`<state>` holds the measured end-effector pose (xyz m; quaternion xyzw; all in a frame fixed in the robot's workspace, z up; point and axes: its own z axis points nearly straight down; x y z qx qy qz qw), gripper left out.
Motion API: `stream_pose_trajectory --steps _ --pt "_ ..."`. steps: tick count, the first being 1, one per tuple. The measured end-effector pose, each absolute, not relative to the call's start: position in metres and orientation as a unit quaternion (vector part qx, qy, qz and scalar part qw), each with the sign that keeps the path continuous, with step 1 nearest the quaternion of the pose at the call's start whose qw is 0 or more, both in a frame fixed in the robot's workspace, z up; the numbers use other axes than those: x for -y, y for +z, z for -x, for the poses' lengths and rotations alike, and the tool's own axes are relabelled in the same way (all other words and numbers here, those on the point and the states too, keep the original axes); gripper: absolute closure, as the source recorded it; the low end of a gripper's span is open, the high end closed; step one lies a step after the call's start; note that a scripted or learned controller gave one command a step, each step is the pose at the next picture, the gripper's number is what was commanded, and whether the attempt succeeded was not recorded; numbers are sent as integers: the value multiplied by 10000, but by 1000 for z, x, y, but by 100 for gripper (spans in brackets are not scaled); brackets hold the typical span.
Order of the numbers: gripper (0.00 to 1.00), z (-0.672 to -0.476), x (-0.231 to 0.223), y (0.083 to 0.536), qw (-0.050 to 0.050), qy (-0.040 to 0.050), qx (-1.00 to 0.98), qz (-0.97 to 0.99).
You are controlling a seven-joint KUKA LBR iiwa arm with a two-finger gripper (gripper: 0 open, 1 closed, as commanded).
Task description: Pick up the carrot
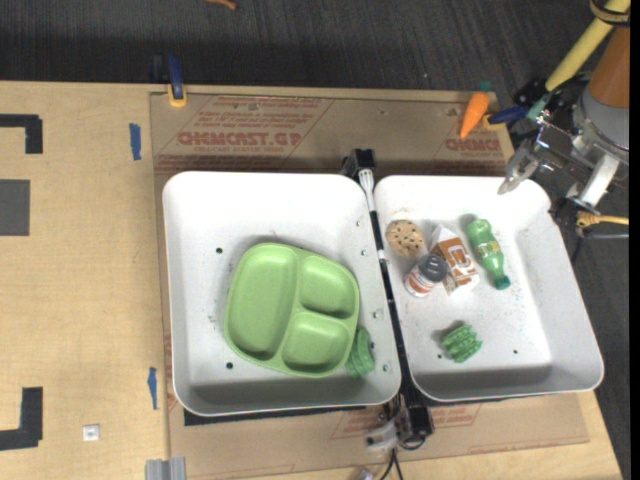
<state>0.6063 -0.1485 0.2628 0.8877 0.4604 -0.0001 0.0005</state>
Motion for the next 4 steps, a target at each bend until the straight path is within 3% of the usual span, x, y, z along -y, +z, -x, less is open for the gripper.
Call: stream_pose_trajectory --steps 1,2,3,4 --pt "0 -589 98 293 2 -3 -2256 -9742" --pt "0 -595 183 324 1 -3 -2222 -9750" --pt "0 -567 87 241 -15 -17 -1862 -9825" --pt "0 -608 217 305 4 1 -1076 -9942"
